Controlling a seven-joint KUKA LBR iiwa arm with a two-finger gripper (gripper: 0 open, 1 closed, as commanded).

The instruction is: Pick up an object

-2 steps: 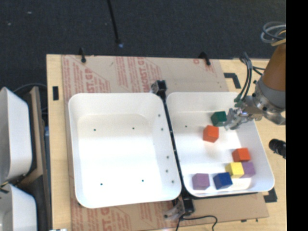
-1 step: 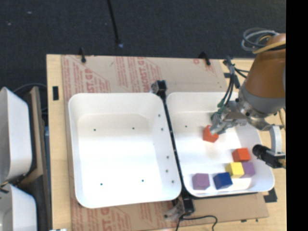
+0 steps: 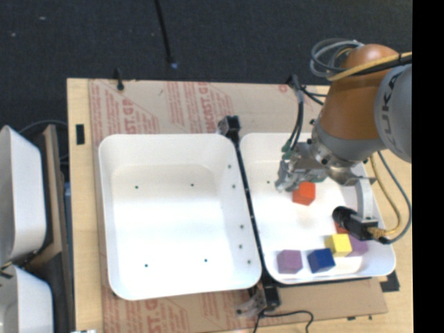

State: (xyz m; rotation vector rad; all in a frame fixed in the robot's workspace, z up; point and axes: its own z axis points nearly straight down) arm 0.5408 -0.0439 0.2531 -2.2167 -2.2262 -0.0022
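Note:
In the right bin (image 3: 267, 161), a small orange-red block (image 3: 304, 194) sits at the tips of my gripper (image 3: 298, 184). The grey fingers stand on either side of its top and are closed on it. A faint shadow lies on the bin floor just below the block, so it seems slightly raised. The arm's orange band and grey wrist hang over the bin's far right part and hide the floor there.
Along the right bin's front edge lie a purple block (image 3: 289, 260), a blue block (image 3: 320, 259), a yellow block (image 3: 340, 244) and a lilac block (image 3: 360, 247). A black cable fitting (image 3: 354, 222) hangs over that corner. The left bin (image 3: 111, 186) adjoins on the left.

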